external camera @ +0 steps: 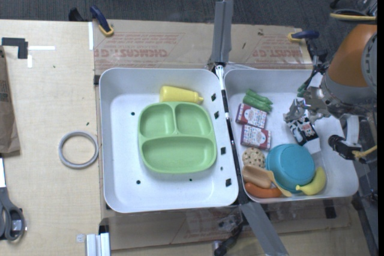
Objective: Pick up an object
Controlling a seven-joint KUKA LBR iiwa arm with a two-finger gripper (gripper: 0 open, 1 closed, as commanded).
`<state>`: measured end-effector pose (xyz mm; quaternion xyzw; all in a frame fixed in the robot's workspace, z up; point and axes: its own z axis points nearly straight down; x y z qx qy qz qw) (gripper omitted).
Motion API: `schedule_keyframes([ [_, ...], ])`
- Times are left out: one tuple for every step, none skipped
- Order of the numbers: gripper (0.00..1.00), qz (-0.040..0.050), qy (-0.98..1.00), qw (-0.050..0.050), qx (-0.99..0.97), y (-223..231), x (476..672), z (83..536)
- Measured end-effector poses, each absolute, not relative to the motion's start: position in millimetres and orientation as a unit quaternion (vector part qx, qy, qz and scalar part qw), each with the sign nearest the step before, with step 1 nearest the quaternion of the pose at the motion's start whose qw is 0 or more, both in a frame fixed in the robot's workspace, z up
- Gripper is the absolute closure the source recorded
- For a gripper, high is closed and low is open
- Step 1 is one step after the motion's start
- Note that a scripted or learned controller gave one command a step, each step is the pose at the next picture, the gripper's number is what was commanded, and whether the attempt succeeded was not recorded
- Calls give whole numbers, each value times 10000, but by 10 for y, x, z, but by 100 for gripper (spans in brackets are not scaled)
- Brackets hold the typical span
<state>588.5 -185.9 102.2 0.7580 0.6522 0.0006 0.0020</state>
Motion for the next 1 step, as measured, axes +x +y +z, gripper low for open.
schedule_keyframes([
  [100,-11,6198,2,7847,-1542,6225,2014],
])
